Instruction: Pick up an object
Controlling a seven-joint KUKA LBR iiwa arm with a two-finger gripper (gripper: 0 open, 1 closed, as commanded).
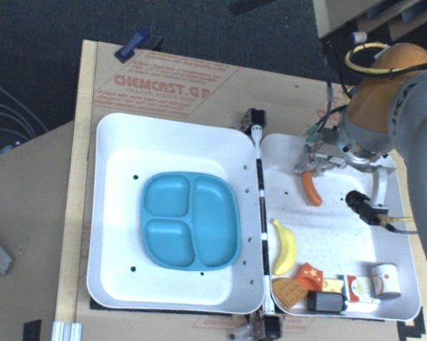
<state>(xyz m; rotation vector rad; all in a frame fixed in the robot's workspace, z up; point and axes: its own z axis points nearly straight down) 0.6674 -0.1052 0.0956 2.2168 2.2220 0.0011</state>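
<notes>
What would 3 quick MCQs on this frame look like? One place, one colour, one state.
1. Where does the banana lie?
A. left bin
B. right bin, by the divider
C. on the plate

2. What colour is the plate?
A. blue
B. red
C. yellow

3. How does the hot dog sit relative to the tool?
A. lifted clear of the bin
B. lying on the right bin floor just below the tool
C. on the plate

Key: 1 B, the banana lies along the right bin's left wall. 2 A, the sectioned plate in the left bin is blue. 3 B, the hot dog rests on the floor beneath the tool.
</notes>
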